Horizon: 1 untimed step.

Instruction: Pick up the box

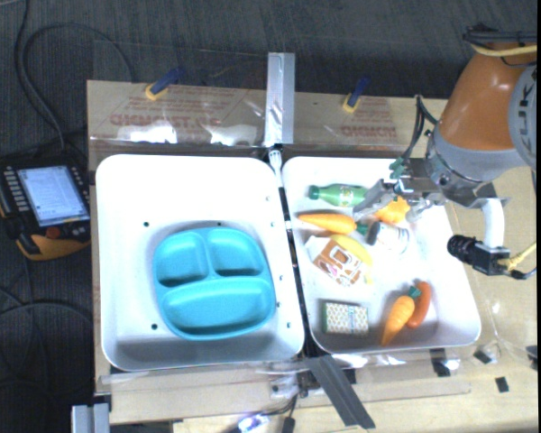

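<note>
Left bin (126, 197): blue tray (215, 280). Right bin (451, 318): box (340, 262), carrots (404, 310).

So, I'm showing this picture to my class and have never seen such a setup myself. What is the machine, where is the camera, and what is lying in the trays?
The machine is a robot arm, grey with an orange band, reaching in from the right. Its hand hangs low over the right bin. One camera looks down on the bench at a slant. The left bin holds a blue divided plate. The right bin holds a green bottle, toy carrots, a small orange-and-white box and a patterned packet. The box, which the arm should pick up, lies in the bin, not in the hand.
</note>
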Each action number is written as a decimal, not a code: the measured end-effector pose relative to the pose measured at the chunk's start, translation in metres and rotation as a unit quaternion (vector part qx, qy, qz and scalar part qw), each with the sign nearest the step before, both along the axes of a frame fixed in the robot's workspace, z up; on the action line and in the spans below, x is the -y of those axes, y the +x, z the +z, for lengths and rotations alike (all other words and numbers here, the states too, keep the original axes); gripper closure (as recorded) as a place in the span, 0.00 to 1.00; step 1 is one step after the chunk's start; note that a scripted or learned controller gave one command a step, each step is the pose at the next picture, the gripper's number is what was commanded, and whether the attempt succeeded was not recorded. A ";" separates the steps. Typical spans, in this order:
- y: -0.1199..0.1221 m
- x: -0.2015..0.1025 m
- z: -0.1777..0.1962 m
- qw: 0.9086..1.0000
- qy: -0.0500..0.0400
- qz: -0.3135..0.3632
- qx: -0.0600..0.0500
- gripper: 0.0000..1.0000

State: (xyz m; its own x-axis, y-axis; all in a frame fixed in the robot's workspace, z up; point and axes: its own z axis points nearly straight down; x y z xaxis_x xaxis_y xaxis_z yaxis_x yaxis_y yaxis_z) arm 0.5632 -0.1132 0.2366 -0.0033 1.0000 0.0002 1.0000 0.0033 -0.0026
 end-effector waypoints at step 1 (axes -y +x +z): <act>-0.023 0.070 -0.119 1.000 -0.001 0.011 0.003 0.00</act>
